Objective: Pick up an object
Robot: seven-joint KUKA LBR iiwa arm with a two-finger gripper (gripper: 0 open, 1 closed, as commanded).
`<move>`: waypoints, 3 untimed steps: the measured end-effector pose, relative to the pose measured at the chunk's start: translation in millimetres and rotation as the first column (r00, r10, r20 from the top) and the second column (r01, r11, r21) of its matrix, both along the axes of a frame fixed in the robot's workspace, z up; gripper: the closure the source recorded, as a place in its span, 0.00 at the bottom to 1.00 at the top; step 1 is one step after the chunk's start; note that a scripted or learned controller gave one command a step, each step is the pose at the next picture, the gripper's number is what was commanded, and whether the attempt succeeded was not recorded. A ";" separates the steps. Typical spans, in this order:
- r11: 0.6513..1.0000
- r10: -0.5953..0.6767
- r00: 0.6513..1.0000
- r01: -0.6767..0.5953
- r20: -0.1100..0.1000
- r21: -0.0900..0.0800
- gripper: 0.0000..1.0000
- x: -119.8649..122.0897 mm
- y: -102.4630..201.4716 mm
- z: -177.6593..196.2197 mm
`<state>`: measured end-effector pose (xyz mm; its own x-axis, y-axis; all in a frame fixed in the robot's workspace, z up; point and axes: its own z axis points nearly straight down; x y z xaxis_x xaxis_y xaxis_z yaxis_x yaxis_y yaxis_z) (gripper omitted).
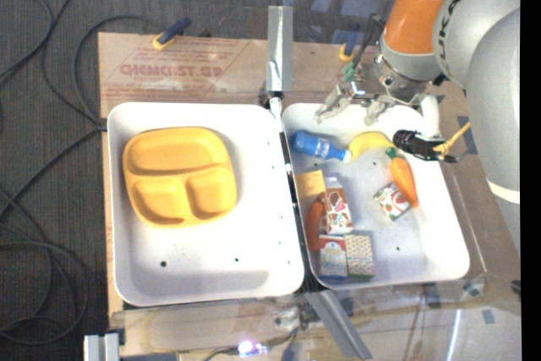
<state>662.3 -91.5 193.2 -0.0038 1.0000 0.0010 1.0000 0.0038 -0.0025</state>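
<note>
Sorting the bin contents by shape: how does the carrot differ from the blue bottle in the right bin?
The carrot is orange and tapered; the blue bottle is blue with a white cap end. The carrot lies nearly along the bin's right side, the bottle lies crosswise near the far left corner. Both lie flat in the right bin.

**Objects lying in the right bin**

I see a blue bottle (319, 146) on its side at the bin's far left, cap end toward a yellow lemon-like fruit (368, 143) just beside it. An orange carrot (403, 181) lies slanted to the right, with a small red-and-white carton (390, 202) touching its lower side. Nearer the front, a taller carton (336, 210) lies flat beside a red sausage-shaped piece (314, 226), and two small boxes (347, 255) sit side by side below them.
</note>
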 end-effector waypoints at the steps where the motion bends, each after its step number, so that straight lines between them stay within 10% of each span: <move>1: 0.998 -0.062 0.998 0.062 -0.001 -0.004 0.00 -34.1 -103.1 -39.5; 2: 0.999 -0.038 0.999 0.038 0.007 0.002 0.00 -28.2 -119.0 -96.3; 3: 0.999 -0.037 0.999 0.037 0.003 0.002 1.00 -29.2 -118.5 -89.2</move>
